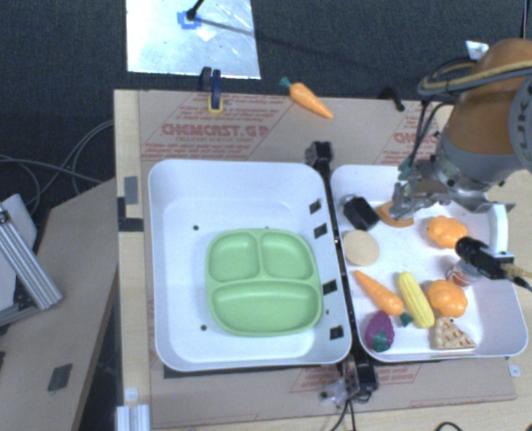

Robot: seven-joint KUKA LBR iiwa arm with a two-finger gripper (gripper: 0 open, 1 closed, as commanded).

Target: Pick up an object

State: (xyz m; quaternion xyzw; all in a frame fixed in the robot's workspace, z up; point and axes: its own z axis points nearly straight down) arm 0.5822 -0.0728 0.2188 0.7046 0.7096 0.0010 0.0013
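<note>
My gripper (pixel 404 201) hangs low over the back of the right bin (pixel 518 330), just above a flat orange piece (pixel 390 215) that pokes out beneath it. Left of it lies a small black block (pixel 360 212). An orange fruit (pixel 446 232) sits just right of the gripper. Nearer the front lie a beige round biscuit (pixel 362 247), a carrot (pixel 378 293), a corn cob (pixel 416 299), a purple eggplant (pixel 379 330), a second orange fruit (pixel 448 297) and a waffle wedge (pixel 451 334).
The left bin (pixel 172 241) holds a green divided plate (pixel 264 281). Another carrot (pixel 308 99) lies on the board behind the bins. A black-clipped divider (pixel 333 241) separates the bins. The arm (pixel 495 106) fills the space over the right bin's back corner.
</note>
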